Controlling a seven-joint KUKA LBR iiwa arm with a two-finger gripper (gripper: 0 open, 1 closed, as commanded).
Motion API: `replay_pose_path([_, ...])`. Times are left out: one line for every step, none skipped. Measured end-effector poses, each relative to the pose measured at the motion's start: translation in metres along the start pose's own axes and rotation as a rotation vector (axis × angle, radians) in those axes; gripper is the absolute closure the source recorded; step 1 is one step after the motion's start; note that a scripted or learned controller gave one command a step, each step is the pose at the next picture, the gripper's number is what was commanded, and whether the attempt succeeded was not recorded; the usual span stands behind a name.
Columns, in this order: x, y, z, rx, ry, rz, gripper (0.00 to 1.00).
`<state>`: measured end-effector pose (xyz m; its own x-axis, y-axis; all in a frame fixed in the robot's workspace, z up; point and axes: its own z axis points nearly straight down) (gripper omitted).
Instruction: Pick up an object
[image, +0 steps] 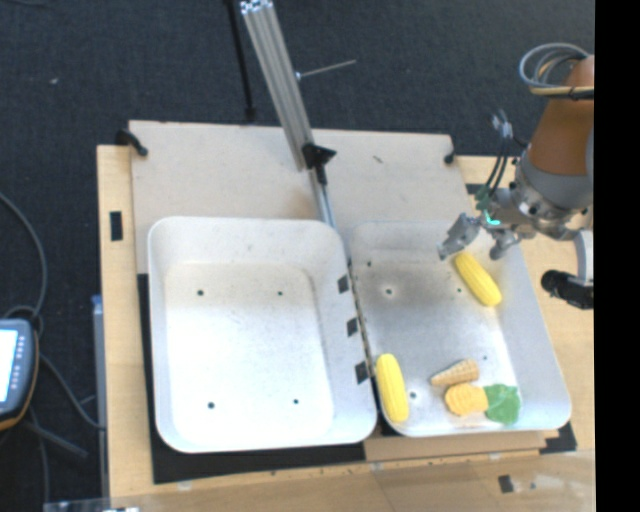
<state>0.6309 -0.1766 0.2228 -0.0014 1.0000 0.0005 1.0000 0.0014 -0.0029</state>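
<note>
From the camera view, a yellow corn cob (478, 277) with a ribbed, bumpy surface lies tilted in the right bin (430, 330), near its back right corner. The gripper (479, 237) hangs just above the cob's upper end, fingers spread wide, nothing between them. A second corn cob (391, 387) rests against the bin's left wall near the front. A tan cone-shaped piece (455, 374), a round yellow piece (465, 400) and a green leafy piece (502, 403) cluster at the front right. The bin's middle floor is bare. The left bin (250, 330) sits beside it.
</note>
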Motion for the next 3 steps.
replay_pose_path([0.000, 0.001, -0.003, -0.004, -0.003, -0.002, 0.00])
replay_pose_path([-0.012, 0.001, 0.054, 0.001, -0.003, 0.003, 0.00])
replay_pose_path([-0.013, -0.007, 0.099, 0.000, -0.003, 0.003, 0.00])
